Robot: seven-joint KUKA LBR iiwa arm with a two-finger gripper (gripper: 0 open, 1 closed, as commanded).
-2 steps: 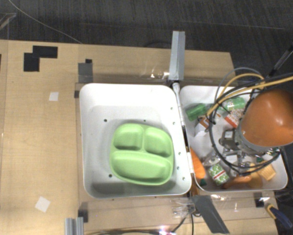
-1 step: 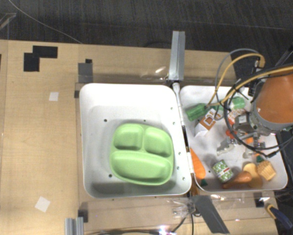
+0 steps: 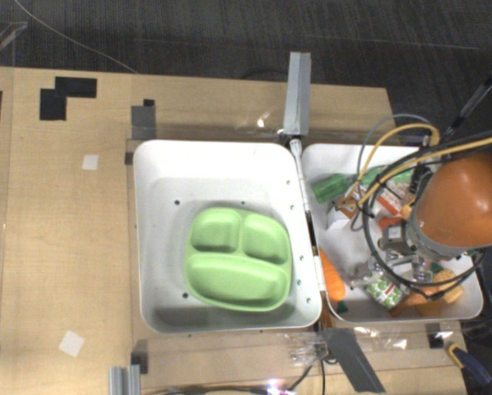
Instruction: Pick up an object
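Note:
My arm, with its orange band (image 3: 464,200), hangs over the right bin (image 3: 338,161) and hides much of its contents. The gripper (image 3: 404,263) is low in that bin among small items, under a tangle of cables. Around it lie a green packet (image 3: 332,187) at the bin's upper left, an orange piece (image 3: 331,278) at the left wall, a green-and-white item (image 3: 382,290) near the front, and orange-brown pieces (image 3: 431,301) at the front right. A red-and-white item (image 3: 387,203) sits behind the cables. Nothing is visibly held.
The left bin (image 3: 155,220) holds a green three-compartment tray (image 3: 238,257) lying flat at its middle. A metal post (image 3: 296,97) stands at the back between the bins. Wooden bench top (image 3: 57,245) extends to the left.

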